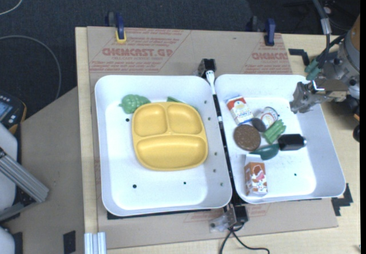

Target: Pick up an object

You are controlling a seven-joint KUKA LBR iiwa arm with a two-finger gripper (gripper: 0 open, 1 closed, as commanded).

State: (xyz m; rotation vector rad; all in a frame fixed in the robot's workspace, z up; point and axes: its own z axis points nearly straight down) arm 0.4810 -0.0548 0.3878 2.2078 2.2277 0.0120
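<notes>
Over the right bin's (320, 133) far right edge we see the pincer (301, 101), its state unclear to us, hovering well apart from the round brown object (247, 137) lying mid-bin.

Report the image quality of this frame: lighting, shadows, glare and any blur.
Camera view: lighting is even and soft; the yellow tray casts only a faint shadow in the left bin; the right bin looks bright, near washed out; the gripper is blurred; small packets are too soft to read.
</notes>
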